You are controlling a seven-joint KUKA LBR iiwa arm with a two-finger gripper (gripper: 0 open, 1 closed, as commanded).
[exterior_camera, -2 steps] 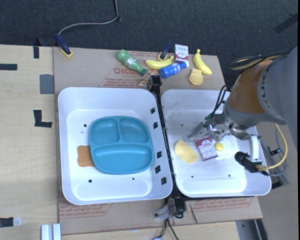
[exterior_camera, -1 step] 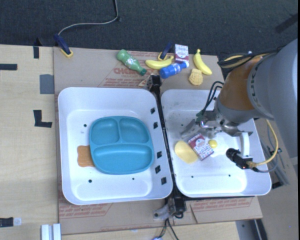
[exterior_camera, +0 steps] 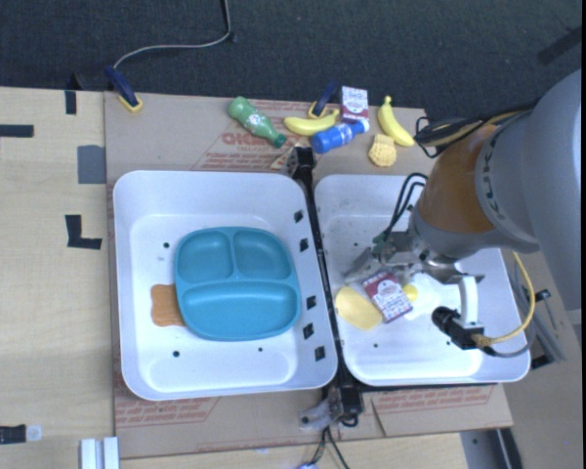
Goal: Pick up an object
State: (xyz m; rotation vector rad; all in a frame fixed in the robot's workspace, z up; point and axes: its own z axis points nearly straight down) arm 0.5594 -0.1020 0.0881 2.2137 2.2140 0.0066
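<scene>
small dark red printed packet (exterior_camera: 389, 297) lies flat in the right white bin (exterior_camera: 488, 364), touching a yellow rounded lemon-like toy (exterior_camera: 355, 308) just left of it, likely dropped loose for picking. the gripper (exterior_camera: 396, 262) is low, just above the packet, apparently lined up on it; can't tell its opening or whether it grips anything. blue divided plastic plate (exterior_camera: 237, 282) sits well left of the packet in the left white bin (exterior_camera: 137, 203).

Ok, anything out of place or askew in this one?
Yes: several toys lie outside the bins on the cardboard behind them, a green bottle, two bananas and a blue bottle. An orange piece pokes from under the blue tray.
</scene>
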